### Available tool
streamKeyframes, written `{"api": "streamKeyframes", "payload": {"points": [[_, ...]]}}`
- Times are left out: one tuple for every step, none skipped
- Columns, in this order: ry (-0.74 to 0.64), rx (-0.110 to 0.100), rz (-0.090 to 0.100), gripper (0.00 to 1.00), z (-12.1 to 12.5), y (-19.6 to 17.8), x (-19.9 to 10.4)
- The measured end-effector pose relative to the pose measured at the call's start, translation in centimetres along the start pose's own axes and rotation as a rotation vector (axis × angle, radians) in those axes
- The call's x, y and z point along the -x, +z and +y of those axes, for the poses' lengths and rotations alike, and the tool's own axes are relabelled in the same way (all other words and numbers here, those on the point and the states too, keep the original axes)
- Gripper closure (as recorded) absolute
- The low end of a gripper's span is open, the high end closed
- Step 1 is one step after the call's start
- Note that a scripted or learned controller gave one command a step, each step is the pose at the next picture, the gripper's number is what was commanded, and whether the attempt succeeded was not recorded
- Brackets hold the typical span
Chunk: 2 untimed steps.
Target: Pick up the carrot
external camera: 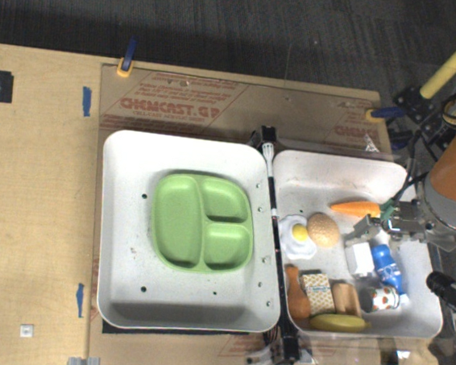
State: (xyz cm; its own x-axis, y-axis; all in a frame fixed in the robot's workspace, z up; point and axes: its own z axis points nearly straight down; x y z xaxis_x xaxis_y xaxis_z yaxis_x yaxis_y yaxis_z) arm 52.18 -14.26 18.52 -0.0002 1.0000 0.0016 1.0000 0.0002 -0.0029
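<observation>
Reaching in beside the carrot [356, 207], the end effector [386, 220] sits low in the right bin [339, 170], just past the carrot's green-topped end, with the grey wrist and orange band rising behind it. Whether its grasping parts are spread or pressed together cannot be told, since the wrist housing and cables blur that spot; nothing can be seen pinched there.

The carrot lies flat on the bin floor, its tip pointing away from the end effector and its leafy end next to it. Just below the carrot rests a brown potato-like piece [323, 229], and beside that a toy fried egg [298, 235]. Further below the carrot lie a blue and white bottle [384, 267], a cracker-like block [317, 289], a bread-like piece [346, 296] and a yellow-green banana-like item [337, 320]. Well away from the carrot, the left bin [124, 207] holds a green divided plate [204, 220], and both bins stand on the table [32, 197].

By the look of it, the approach step is in hand and the grasp is not yet made. The next move seems to call for centring over the carrot's body, aligning across its narrow width, closing, then lifting clear of the potato-like piece.
</observation>
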Motion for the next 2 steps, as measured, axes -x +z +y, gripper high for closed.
{"api": "streamKeyframes", "payload": {"points": [[0.021,0.004,-0.006,0.00,5.3,-0.1,7.5],[-0.055,-0.005,0.002,0.00,14.1,7.7,5.4]]}}
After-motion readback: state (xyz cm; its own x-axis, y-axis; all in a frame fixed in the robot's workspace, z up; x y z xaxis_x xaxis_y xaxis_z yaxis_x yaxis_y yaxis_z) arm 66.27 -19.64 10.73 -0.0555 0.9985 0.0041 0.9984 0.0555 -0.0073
